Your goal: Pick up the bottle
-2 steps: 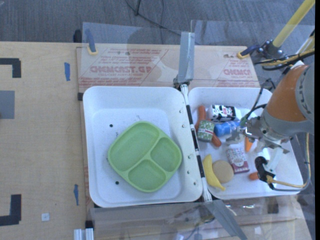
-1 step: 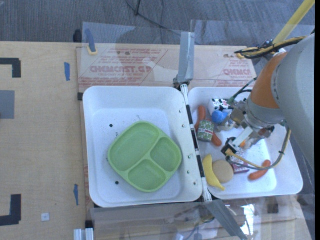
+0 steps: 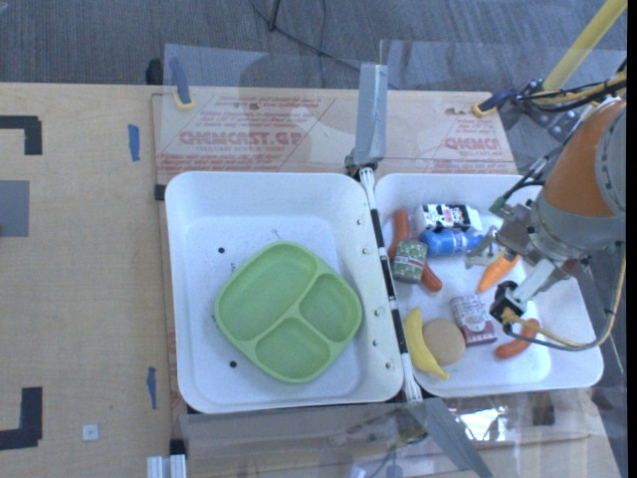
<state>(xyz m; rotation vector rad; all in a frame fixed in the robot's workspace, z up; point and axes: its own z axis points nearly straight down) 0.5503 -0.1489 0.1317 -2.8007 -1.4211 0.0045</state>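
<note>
A blue bottle (image 3: 449, 241) lies on its side in the upper middle of the right bin (image 3: 567, 366), just below a black-and-white carton (image 3: 445, 214). My gripper (image 3: 490, 250) hangs over the right bin, right beside the bottle's right end and above an orange carrot (image 3: 496, 271). I see nothing clearly held in it. The grey wrist with its orange band (image 3: 587, 172) comes in from the right.
The right bin also holds a red sausage (image 3: 400, 224), a green packet (image 3: 409, 262), a banana (image 3: 422, 343), a tan bun (image 3: 445, 341), a pink box (image 3: 473, 318) and a red piece (image 3: 515, 346). In the left bin (image 3: 199, 207) lies a green divided plate (image 3: 289, 313).
</note>
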